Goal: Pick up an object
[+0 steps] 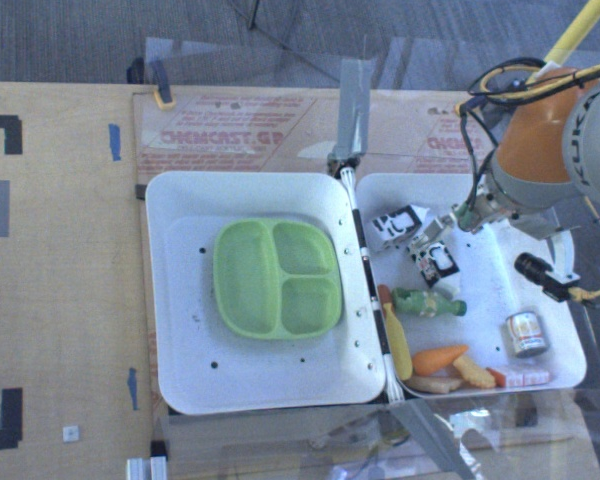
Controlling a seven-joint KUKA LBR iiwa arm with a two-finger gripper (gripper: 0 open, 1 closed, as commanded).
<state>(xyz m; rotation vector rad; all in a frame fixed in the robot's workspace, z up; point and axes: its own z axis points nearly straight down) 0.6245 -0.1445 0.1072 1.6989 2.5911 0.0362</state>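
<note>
Both bins, the left bin point(170, 268) and the right bin point(570, 353), look like smooth white plastic with a soft sheen. The divided plate point(277, 278) is pale green plastic, matt to slightly glossy, with 3 smooth compartments. The small can point(526, 333) is shiny metal. The bottle point(430, 304) looks like glossy green plastic. The surface point(60, 268) is light, matt wood. The sheet point(240, 133) behind the bins looks like printed brown cardboard. The arm point(545, 138) has a glossy orange band.

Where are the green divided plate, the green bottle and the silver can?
green divided plate point(277, 278), camera view, middle ridge.
green bottle point(430, 304), camera view, its body.
silver can point(526, 333), camera view, its side.
</note>
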